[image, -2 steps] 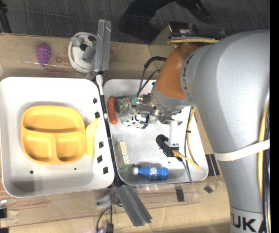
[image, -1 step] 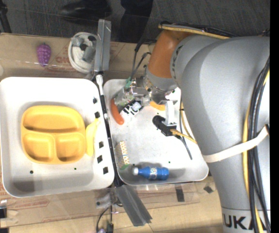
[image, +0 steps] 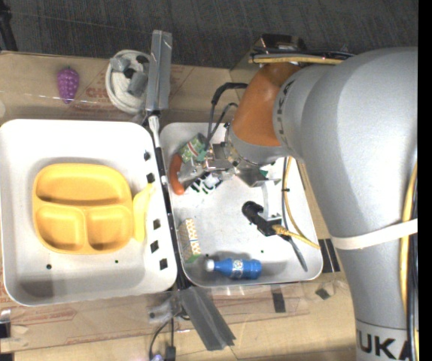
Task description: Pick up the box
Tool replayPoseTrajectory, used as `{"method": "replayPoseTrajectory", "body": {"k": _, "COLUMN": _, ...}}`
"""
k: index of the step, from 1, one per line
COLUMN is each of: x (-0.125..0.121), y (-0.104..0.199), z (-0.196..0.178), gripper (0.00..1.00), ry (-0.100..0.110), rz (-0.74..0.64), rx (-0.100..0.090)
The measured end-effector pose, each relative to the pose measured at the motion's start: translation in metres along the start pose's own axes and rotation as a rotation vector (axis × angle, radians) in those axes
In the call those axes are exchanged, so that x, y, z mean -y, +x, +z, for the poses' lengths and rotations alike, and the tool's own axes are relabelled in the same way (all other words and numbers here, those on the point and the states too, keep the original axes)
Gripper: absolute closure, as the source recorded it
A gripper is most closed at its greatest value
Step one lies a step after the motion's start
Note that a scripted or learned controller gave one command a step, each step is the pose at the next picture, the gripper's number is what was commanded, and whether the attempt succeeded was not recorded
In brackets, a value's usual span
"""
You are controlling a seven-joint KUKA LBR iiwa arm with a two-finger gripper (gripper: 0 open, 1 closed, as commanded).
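A small tan box (image: pixel 190 238) with printed markings lies flat against the left wall of the right bin (image: pixel 306 265). My gripper (image: pixel 202 173) is low in that bin's upper left part, up and apart from the tan box. Right at the gripper sit a green and white packet (image: pixel 196 147) and a red-orange object (image: pixel 177 174). Whether either of these is between the gripper's tips is hidden by the wrist and clutter.
A blue bottle (image: pixel 233 267) lies on its side near the right bin's front wall. The left bin (image: pixel 20 277) holds a yellow divided tray (image: pixel 84 205). Behind the bins are a purple grape bunch (image: pixel 68 83) and a white cup-like object (image: pixel 128 80).
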State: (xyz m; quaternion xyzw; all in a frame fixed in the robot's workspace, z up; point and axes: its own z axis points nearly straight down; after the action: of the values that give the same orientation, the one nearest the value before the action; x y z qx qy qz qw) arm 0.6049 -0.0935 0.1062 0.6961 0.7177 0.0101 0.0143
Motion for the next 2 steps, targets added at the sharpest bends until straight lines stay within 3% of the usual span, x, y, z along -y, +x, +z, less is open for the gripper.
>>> {"method": "replayPoseTrajectory", "body": {"k": 1, "x": -0.056, "y": -0.004, "z": 0.003, "gripper": 0.0, "ry": 0.013, "rz": 0.086, "rx": -0.001}}
{"method": "replayPoseTrajectory", "body": {"k": 2, "x": 0.061, "y": -0.027, "z": -0.008, "gripper": 0.0, "ry": 0.023, "rz": -0.099, "rx": -0.004}}
